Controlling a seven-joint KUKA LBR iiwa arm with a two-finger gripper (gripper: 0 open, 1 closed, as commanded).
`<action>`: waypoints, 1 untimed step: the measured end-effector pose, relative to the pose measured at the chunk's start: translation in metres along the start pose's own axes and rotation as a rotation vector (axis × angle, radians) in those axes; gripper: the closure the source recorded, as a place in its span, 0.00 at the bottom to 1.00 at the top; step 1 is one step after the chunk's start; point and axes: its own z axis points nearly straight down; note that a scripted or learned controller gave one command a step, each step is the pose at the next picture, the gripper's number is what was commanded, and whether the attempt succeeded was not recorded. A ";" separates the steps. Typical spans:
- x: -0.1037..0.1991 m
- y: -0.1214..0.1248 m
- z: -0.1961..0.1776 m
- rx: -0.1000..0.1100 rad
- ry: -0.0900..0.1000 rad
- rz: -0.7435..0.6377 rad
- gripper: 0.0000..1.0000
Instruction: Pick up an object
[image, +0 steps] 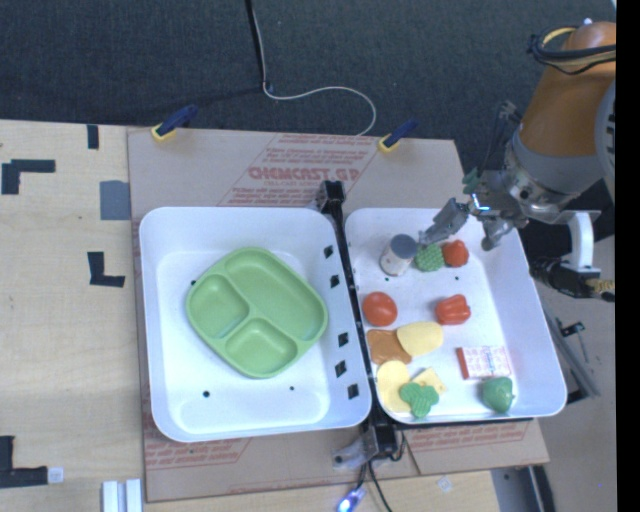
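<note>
Nearest the lens, along the front wall of the right bin, lie a green broccoli piece, a second green piece resting on yellow slices, and a red-and-white packet, all well in front of the gripper. Farther in sit a yellow lemon-like piece, a brown piece, a red pepper and a red tomato, nearer the gripper but apart from it. Just beside the fingers, on their front side, are a small green bumpy piece, an orange-red piece touching it, and a grey-and-tan cylinder. The gripper hangs low over this cluster with its two fingers spread and nothing between them, so the step in hand looks like the approach to a grasp; the green bumpy piece seems the likely target. Next it would need to descend straddling one item without nudging its touching neighbour, then close. Across the divider, the left bin holds a green sectioned tray. Both bins rest on a cardboard sheet clamped to a wooden bench, with dark carpet and a white cable beyond.
</note>
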 end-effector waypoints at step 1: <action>0.000 0.002 -0.007 -0.012 -0.001 -0.003 0.00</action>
